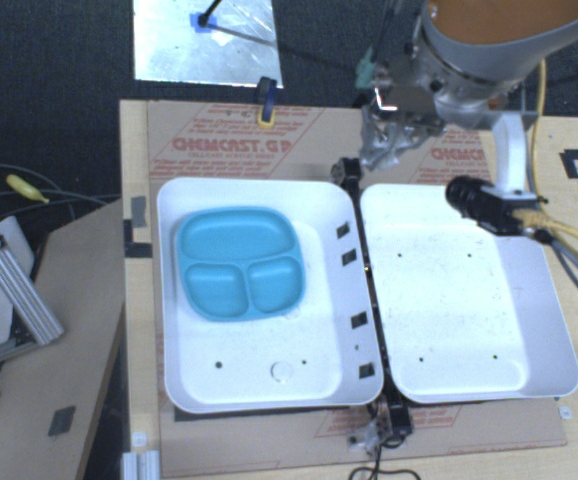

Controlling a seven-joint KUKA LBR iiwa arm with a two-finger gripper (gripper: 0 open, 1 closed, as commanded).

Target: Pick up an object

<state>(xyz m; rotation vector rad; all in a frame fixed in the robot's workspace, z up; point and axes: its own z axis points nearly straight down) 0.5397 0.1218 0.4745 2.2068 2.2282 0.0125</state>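
Note:
A light blue divided plate (pixel 239 262) with three compartments lies flat in the left white bin (pixel 199 383), toward its far left. My gripper (pixel 384 150) hangs over the bench behind the bins, near the far end of the divider between them. It is well clear of the plate, up and to the right of it. Nothing shows in its grasp. The arm's grey body and orange band fill the upper right.
The right white bin (pixel 469 368) lies beside the left one, with black clips along the seam (pixel 361 288). A faint pale ring (pixel 282 371) sits on the left bin's near floor. Cardboard (pixel 219 143) lies under both bins, and a metal sheet (pixel 209 28) at the back.

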